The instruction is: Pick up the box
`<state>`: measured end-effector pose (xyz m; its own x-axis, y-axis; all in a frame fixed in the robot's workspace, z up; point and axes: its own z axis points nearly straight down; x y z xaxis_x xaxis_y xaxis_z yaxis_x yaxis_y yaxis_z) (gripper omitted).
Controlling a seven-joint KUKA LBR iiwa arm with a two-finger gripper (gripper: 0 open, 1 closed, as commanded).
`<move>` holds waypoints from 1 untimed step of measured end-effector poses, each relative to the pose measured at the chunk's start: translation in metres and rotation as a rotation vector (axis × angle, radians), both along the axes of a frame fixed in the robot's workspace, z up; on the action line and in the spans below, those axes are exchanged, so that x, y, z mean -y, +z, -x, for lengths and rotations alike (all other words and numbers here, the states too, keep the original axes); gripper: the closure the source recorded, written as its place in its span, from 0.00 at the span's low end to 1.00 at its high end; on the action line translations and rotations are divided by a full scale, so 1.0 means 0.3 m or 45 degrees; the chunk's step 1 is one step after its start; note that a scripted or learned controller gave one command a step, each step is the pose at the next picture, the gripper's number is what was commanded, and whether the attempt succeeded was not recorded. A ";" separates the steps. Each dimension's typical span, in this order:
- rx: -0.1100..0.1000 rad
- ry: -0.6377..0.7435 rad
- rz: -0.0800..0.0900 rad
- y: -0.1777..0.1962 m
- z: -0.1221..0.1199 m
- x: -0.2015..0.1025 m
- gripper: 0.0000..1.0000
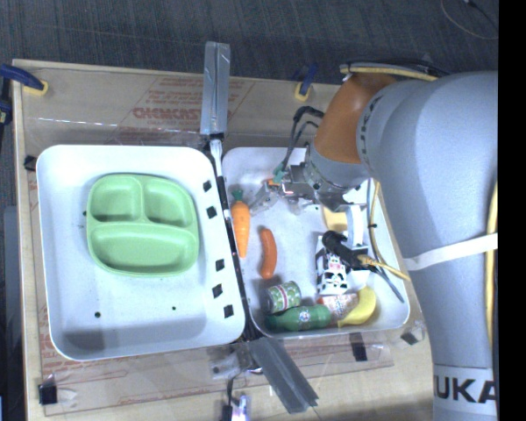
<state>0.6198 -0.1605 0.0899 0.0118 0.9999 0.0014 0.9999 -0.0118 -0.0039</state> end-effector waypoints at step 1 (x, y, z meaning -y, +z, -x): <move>-0.003 -0.451 0.002 0.146 -0.116 -0.004 0.00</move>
